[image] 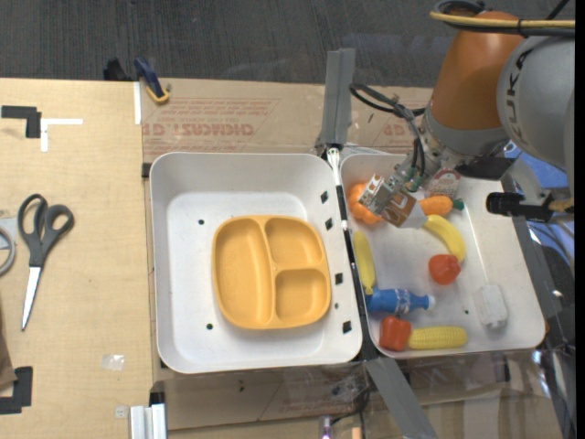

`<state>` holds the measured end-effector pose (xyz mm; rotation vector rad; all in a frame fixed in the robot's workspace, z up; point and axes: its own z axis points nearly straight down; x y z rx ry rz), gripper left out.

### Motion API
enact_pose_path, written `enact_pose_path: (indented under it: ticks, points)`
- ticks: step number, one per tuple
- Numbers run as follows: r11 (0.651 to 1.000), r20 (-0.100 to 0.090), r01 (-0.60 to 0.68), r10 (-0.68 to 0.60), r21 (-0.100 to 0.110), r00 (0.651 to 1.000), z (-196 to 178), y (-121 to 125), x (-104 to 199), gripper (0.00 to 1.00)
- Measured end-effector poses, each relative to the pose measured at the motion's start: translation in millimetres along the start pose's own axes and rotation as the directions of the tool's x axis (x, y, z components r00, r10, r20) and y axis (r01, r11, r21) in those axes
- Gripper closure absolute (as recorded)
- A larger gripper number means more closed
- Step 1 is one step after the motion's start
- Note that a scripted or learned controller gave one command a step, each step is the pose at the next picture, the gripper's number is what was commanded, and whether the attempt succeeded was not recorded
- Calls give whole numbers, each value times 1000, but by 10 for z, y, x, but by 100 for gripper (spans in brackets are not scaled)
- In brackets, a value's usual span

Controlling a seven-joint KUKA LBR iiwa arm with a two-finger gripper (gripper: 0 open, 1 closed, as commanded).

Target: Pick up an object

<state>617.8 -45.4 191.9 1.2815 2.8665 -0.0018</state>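
Toy food crowds the right bin [512,337]: one banana [446,235], two corn cobs, a red tomato [444,269], a blue bottle [399,301]. Gripper [391,199] hovers at its upper-left; grip unclear. One yellow tray [271,271] lies in the left bin [174,245].

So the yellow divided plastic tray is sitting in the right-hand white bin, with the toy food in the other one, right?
Not quite. The camera view shows the yellow divided plastic tray in the left-hand white bin; the toy food, such as the yellow toy banana, lies in the right-hand white bin.
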Motion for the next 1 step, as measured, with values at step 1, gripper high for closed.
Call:
enact_pose_path:
  ticks: [1]
  points:
    - [985, 1, -173, 173, 0, 985, -403, 426, 161, 100]
